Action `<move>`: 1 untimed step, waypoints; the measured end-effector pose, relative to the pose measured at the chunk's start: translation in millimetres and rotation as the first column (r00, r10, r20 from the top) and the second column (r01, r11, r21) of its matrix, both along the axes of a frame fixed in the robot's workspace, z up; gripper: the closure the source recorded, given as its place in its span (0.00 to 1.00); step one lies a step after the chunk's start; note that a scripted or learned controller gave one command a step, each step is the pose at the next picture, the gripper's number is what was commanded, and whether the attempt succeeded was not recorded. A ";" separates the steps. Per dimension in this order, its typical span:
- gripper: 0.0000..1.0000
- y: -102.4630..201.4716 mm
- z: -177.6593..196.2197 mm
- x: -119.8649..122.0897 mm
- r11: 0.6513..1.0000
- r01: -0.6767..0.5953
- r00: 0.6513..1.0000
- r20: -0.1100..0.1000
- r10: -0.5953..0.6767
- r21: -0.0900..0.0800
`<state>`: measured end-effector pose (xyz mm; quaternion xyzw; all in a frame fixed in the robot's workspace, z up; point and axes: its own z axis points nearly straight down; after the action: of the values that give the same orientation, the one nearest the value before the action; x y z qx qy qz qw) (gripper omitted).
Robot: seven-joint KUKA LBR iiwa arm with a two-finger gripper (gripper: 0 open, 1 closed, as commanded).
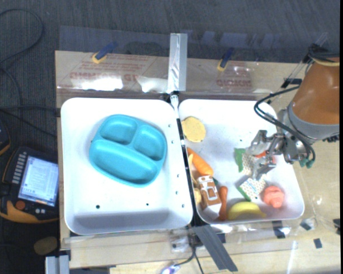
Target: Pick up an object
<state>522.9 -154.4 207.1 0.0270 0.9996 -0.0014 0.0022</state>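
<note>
A blue divided tray (129,148) lies in the left white bin (80,207), while on the dark floor to the left a handheld pendant (29,182) with a lit screen rests near black cables (11,44), and two yellow-blue clamps (103,52) sit on the surface (74,67).

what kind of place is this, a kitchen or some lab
Most likely a robotics lab bench, not a kitchen: the gripper hangs over a white bin of toy food, a teach pendant lies on the carpet, and cables trail nearby.
</note>
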 end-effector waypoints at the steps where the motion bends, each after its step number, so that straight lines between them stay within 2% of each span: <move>1: 1.00 -13.7 -20.4 -38.1 0.997 0.075 0.997 -0.003 -0.075 0.003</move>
<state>484.8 -168.1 186.6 0.0647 0.9979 0.0002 0.0005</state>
